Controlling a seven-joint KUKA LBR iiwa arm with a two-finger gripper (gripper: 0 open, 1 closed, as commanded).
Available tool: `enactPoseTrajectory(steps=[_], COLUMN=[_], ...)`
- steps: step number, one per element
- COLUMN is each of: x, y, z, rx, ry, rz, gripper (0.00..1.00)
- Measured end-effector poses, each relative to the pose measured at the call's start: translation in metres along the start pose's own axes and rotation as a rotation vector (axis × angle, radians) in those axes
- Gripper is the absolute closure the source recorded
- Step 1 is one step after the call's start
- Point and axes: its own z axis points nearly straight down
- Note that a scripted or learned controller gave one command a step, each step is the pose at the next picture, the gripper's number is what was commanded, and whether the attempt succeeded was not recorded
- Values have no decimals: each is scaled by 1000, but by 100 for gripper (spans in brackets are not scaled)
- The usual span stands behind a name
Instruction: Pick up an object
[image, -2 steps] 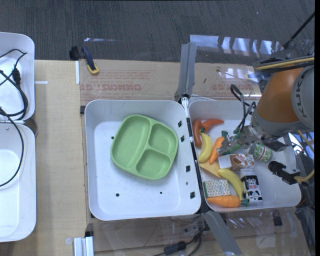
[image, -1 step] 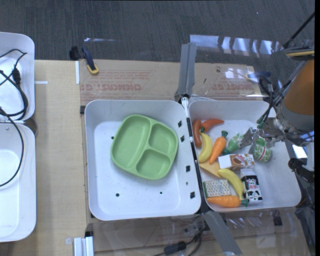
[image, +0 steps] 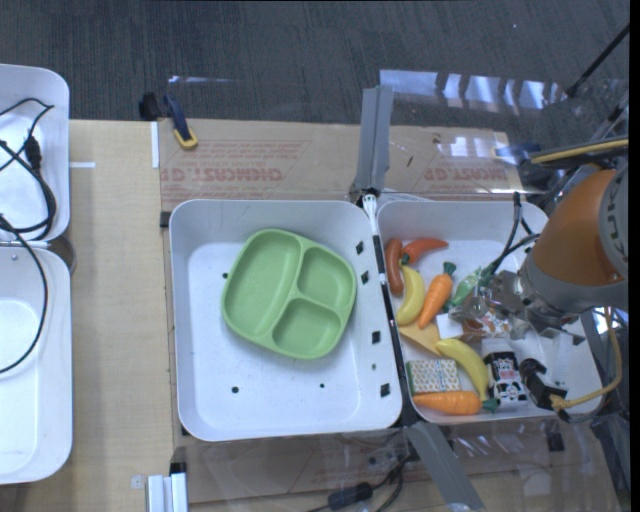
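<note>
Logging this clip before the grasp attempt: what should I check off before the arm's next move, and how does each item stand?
1. Gripper over the right bin, above the toys: ok.
2. Nothing seen held in the gripper: ok.
3. Finger opening: cannot tell, hidden by the wrist.
4. Targets in reach: carrot, bananas, hot dog lie uncovered beside it: ok.
5. Items crowded and touching, so a clean single pick is doubtful: not ok.
6. Green plate sits flat in the left bin, away from the arm: ok.

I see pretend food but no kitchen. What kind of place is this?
Probably a robot lab. A robot arm reaches over a white bin of toy food, such as a carrot and a banana. Beside it, a green divided plate lies in another bin.
</note>
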Motion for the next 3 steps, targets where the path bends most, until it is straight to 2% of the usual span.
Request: enactPoseTrajectory(steps=[1, 2, 3], x=[-4, -4, 11], y=[4, 4, 120], z=[-13, -12, 3], rx=[-11, -10, 3], ry=[-4, -5, -3], rz=[7, 8, 12], gripper=[100, 0, 0])
